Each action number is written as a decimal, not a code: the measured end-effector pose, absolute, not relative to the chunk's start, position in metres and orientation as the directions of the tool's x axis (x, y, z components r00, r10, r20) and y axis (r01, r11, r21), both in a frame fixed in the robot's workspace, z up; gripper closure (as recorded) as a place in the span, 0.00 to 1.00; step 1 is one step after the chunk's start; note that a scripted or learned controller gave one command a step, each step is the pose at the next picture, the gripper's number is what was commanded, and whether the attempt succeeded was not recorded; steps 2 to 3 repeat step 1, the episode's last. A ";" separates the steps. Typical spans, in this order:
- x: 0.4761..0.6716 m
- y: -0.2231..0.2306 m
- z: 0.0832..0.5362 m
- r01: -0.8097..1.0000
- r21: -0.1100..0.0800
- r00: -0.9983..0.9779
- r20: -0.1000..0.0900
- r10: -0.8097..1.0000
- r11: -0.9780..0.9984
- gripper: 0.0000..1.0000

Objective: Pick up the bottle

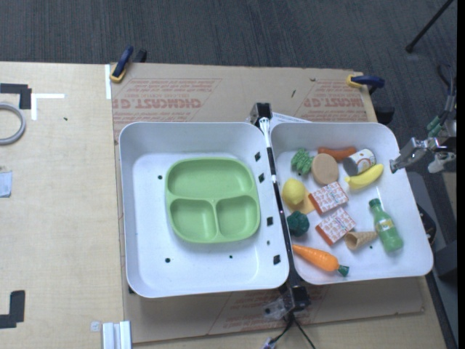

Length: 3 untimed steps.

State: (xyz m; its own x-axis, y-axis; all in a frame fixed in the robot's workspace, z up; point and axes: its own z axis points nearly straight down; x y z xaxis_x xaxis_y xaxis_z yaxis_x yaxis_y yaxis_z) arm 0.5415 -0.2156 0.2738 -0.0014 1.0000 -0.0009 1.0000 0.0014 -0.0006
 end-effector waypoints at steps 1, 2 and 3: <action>0.542 -0.216 0.283 1.000 0.000 -0.004 -0.002 1.000 0.004 1.00; 0.542 -0.216 0.283 1.000 0.000 -0.004 -0.002 1.000 0.004 1.00; 0.542 -0.216 0.283 1.000 0.000 -0.004 -0.002 1.000 0.004 1.00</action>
